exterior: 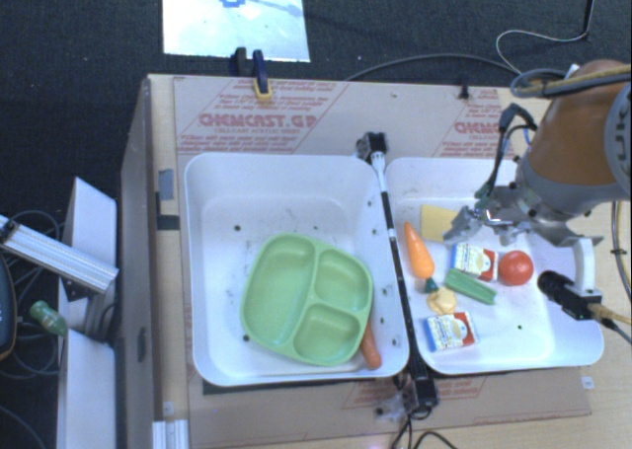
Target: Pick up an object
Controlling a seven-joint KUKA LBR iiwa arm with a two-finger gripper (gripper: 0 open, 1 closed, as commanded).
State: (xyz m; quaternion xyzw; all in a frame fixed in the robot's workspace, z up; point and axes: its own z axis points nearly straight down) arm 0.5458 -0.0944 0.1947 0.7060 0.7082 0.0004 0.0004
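Note:
My gripper (486, 223) hangs over the back of the right bin (553, 343), with the grey and orange arm reaching in from the right. Just below it lie a small red and white carton (472, 260) and a red tomato (514, 267). To its left sits a yellow cheese wedge (437, 217). An orange carrot (420, 252) lies by the bin's left wall. A green stick (470, 286), a small yellow piece (442, 301) and a second carton (450, 331) rest nearer the front. Nothing shows between the gripper's tips.
The left bin (227, 190) holds a green divided plate (308, 297) and an orange sausage-like piece (370, 348) by its right front corner. A black divider rail (392, 240) runs between the bins. Cables trail over the dark floor at the back.

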